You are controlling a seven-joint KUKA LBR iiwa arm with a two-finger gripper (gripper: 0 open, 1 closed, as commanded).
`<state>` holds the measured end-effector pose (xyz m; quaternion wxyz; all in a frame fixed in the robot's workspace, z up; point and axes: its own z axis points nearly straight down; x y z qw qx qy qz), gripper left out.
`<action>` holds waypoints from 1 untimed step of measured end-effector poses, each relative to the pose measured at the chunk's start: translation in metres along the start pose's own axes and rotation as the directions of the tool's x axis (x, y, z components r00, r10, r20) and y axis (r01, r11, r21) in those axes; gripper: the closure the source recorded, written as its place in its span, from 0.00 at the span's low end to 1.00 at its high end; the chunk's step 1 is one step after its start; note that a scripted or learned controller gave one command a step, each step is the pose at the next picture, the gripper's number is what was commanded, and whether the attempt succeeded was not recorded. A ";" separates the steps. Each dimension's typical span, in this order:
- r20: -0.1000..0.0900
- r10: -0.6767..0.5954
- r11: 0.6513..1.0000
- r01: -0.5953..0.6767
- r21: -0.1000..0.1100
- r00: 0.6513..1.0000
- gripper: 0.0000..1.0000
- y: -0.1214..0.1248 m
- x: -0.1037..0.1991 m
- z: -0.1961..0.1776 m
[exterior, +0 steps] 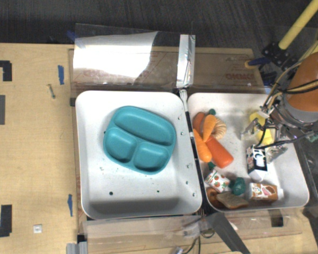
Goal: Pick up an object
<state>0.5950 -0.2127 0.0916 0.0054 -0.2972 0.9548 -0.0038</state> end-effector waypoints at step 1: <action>0.002 0.054 0.999 -0.054 -0.001 0.999 0.00 0.034 -0.027 -0.001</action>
